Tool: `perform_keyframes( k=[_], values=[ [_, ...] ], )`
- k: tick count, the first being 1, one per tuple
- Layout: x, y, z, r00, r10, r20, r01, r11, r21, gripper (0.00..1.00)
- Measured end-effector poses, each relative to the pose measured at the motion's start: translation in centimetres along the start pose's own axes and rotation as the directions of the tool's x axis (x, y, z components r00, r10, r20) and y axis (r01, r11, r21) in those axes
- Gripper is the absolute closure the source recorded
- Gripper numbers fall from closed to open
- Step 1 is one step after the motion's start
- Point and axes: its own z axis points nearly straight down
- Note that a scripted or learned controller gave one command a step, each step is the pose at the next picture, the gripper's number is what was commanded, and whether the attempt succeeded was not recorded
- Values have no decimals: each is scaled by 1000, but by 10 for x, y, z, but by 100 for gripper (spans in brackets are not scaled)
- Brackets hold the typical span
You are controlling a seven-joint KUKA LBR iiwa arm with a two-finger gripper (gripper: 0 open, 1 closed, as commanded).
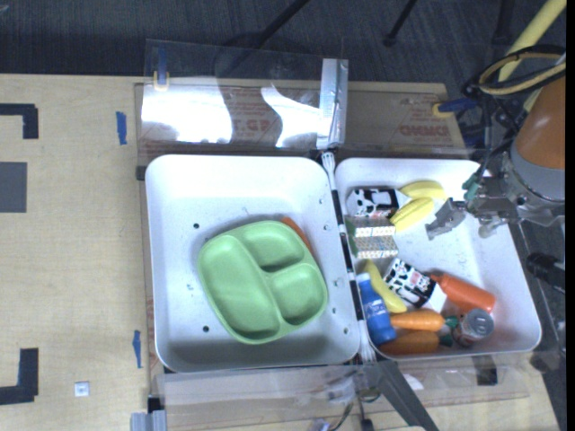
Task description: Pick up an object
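Here the metal hand, fingers apart and holding nothing, hovers over smooth curved yellow bananas in the right bin.

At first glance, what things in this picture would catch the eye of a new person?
The big green divided plate lies in the left bin. The right bin is crowded: yellow bananas at the back, an orange carrot and a blue bottle near the front. The gripper hovers beside the bananas.

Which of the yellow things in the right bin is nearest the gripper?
The pair of yellow bananas at the top of the right bin, just left of the gripper. The other yellow piece lies lower, beside the black-and-white spotted item.
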Motion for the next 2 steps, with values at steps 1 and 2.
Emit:
perform_keyframes(
  k=[1,2],
  values=[
    [33,-50,96,971,-239,2,239,971,-3,0],
    [33,-50,96,971,-238,2,238,971,-3,0]
  ],
)
